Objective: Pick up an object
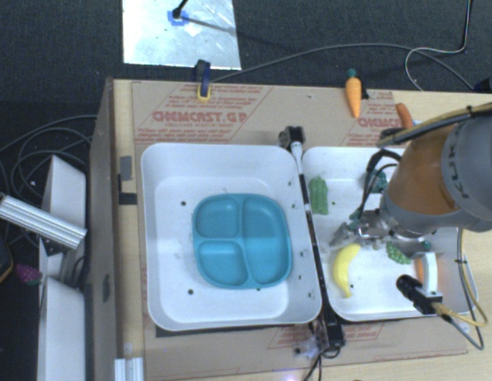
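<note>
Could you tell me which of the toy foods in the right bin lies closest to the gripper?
The yellow banana, just below the gripper. The green piece lies farther off, by the bin's left wall.

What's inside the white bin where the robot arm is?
In the right bin lie a yellow banana, a green piece by the divider, and something green and orange mostly hidden by the arm. The gripper hangs above the banana.
</note>
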### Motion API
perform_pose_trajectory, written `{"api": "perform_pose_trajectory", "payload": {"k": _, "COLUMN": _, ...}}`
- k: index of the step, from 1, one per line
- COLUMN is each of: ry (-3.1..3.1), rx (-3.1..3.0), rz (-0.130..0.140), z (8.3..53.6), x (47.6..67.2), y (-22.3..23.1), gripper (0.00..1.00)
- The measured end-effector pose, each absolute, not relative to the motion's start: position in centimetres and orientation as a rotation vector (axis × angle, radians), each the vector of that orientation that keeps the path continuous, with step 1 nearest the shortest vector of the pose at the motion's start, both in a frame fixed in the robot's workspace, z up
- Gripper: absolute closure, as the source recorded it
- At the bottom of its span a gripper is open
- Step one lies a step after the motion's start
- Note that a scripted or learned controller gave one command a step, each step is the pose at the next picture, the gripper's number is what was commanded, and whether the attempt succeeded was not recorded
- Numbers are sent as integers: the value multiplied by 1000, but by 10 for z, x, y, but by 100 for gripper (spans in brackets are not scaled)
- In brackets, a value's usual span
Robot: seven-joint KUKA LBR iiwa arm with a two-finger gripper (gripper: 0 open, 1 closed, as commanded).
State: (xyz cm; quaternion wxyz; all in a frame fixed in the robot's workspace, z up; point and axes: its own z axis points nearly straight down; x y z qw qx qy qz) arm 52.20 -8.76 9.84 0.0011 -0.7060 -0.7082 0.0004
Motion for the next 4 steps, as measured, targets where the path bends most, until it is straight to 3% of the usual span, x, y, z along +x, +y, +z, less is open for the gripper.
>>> {"api": "perform_pose_trajectory", "payload": {"k": 1, "ry": -2226, "rx": -2218, "rz": -2, "z": 110, "x": 523, "y": -88, "gripper": 100}}
{"api": "perform_pose_trajectory", "payload": {"k": 2, "ry": -2227, "rx": -2218, "rz": -2, "z": 110, "x": 523, "y": -88, "gripper": 0}}
{"api": "perform_pose_trajectory", "payload": {"k": 3, "ry": -2223, "rx": -2220, "rz": -1, "z": 84, "x": 487, "y": -86, "gripper": 0}}
{"api": "perform_pose_trajectory", "payload": {"k": 4, "ry": -2225, "rx": -2219, "rz": -6, "z": 95, "x": 488, "y": -85, "gripper": 100}}
